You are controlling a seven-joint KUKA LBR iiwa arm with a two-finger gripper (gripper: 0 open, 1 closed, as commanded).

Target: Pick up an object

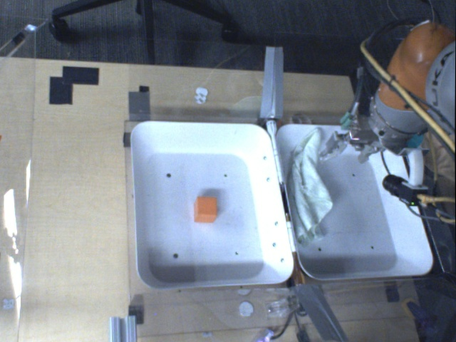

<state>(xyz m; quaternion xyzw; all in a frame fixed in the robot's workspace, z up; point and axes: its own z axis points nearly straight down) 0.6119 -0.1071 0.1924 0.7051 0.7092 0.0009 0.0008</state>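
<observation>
Sitting near the middle of the left white shallow bin point(142, 191), a small orange cube point(206, 209) is resting apart from the walls. A pale green crumpled cloth point(309, 187) is lying along the left edge of the right white bin point(399, 258). The two-finger gripper point(343, 142) is hovering over that bin's far edge, touching the cloth's upper end; I cannot tell how far its jaws are standing apart.

We note an orange cube point(206, 209) against the plain white of the left bin point(153, 191). The right bin point(399, 251) is white too, holding a pale, greenish-white cloth point(308, 187). The tabletop point(64, 212) is light wood-toned, marked with black patches point(71, 83). The arm point(417, 63) reads grey with an orange band. Beyond the tabletop, the floor point(306, 13) is dark grey.
</observation>
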